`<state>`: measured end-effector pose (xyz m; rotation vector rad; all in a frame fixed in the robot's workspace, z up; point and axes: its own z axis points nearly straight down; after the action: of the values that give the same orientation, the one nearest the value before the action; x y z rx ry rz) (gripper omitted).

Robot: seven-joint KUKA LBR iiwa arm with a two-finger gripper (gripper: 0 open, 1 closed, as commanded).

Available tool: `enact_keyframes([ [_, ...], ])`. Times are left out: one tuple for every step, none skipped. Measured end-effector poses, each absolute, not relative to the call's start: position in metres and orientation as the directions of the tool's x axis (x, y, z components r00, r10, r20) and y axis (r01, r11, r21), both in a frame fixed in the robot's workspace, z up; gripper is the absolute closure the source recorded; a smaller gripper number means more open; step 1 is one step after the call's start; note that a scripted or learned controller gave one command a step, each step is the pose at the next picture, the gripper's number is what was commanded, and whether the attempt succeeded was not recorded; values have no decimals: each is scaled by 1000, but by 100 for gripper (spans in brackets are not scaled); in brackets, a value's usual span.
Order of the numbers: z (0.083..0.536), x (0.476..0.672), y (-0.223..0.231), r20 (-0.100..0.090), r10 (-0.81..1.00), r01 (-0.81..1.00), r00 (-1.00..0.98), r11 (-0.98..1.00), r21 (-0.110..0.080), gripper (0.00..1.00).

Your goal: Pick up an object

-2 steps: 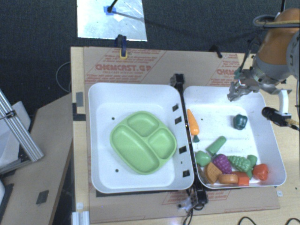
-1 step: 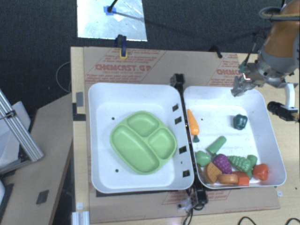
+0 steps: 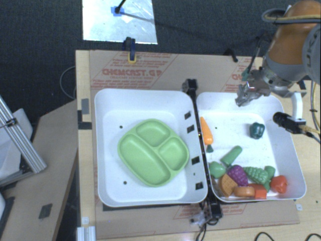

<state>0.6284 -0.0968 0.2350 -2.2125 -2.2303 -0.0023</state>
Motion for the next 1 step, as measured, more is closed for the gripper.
enact_keyframes([
  [231,599,-41,2,1000,1000,-9,9,-1,100],
])
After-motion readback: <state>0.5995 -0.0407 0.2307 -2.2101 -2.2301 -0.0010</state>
